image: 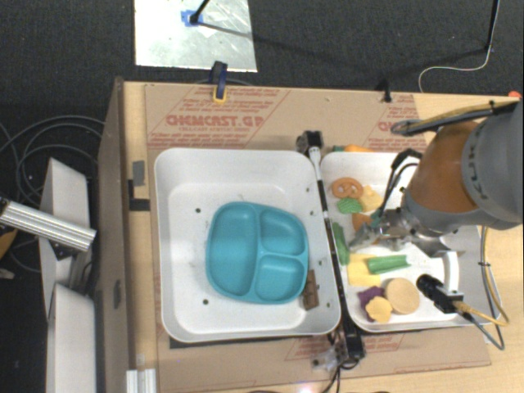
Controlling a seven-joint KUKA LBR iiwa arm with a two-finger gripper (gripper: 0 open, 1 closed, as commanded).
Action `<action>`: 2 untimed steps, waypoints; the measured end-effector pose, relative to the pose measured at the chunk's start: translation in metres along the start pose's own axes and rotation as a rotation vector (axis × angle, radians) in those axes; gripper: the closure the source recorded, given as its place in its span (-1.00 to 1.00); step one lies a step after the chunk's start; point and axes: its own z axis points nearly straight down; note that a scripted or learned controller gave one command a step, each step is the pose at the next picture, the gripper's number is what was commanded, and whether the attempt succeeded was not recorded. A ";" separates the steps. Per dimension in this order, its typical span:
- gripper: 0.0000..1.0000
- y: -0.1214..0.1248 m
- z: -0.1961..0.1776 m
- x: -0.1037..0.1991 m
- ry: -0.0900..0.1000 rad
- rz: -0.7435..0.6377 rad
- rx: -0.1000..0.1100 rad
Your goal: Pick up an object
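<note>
**Entry: hand low in the right-hand bin, no object secured**

Item 1. My hand (370,234): lowered into the right bin (458,318), among the toy food pieces. Its metal parts are a small, cluttered shape from above; I cannot tell how far it is open, and nothing can be seen clamped in it.

Item 2. Green stick (386,262): just below my hand, lying flat. Nearest candidate for the pick.

Item 3. Long green piece (339,242): just to the camera's left of my hand, along the bin's wall.

Item 4. Yellow block (362,273): below and slightly left of my hand, touching the green stick's end.

Item 5. Pretzel-shaped piece (347,188): above my hand, near the bin's far end, with a small green piece (350,206) just beneath it.

Item 6. Tan round piece (402,295), a yellow lump (379,309) and a purple piece (368,293): farther below, clustered at the bin's near end.

Item 7. Left bin (180,301): well away to the camera's left, holding a blue divided plate (257,252). Both bins rest on the counter (237,121).

Status. Approach appears complete; grasp unconfirmed, lift not yet done. Every object lies on the bin floor. Remaining, as I judge it: close on one piece, probably the green stick, and raise it clear.
</note>
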 end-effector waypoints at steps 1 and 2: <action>-1.00 0.047 -0.002 -0.025 -0.004 -0.005 -0.011; 1.00 0.046 -0.013 -0.023 -0.002 -0.005 -0.010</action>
